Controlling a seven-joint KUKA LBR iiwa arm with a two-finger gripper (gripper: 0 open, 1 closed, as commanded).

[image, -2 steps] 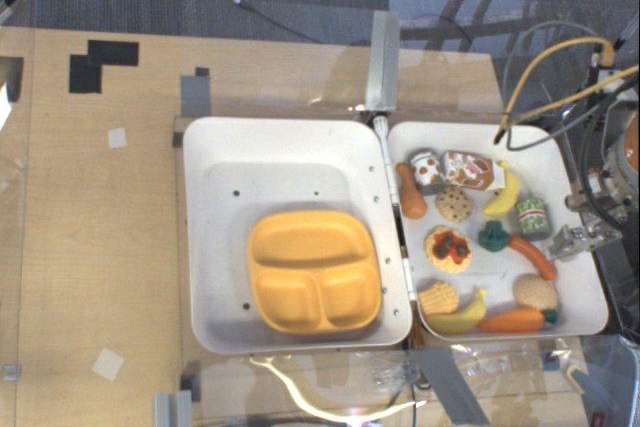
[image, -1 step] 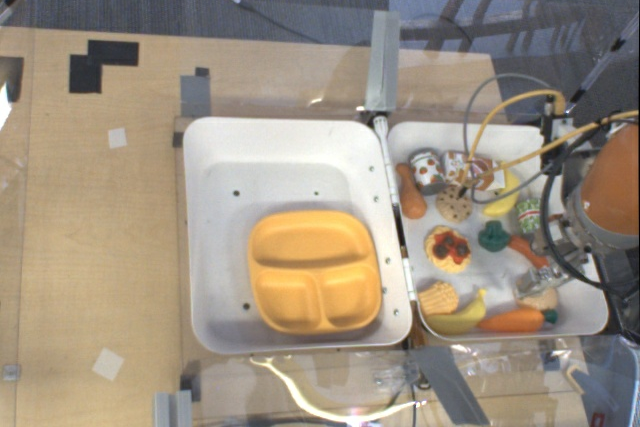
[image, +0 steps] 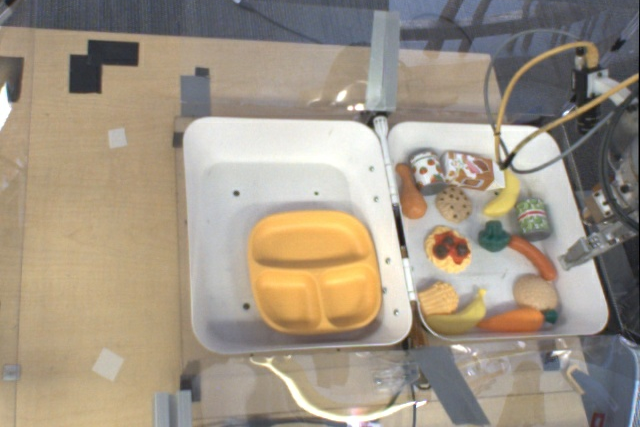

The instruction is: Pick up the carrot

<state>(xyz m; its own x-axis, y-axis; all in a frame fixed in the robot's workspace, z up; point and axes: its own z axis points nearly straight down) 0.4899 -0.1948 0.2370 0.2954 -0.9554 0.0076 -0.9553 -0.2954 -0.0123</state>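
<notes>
Nearest the front rim of the right bin (image: 600,313), a carrot (image: 510,320) lies flat, its orange body touching a banana (image: 458,318) on one side and its dark green end just under a bread roll (image: 536,292). Just behind it a second carrot (image: 532,256) lies slanted, leafy top toward the bin's middle. I, the gripper (image: 588,251), hang at the bin's right rim, near that second carrot's tip; whether I am open or closed I cannot tell, and I see nothing held. I judge this as the approach, with the grasp not yet made. Next I need to centre over one carrot, turn across its length, and descend clear of its neighbours. Farther off, the left bin (image: 232,155) holds a yellow tray (image: 315,270).
</notes>
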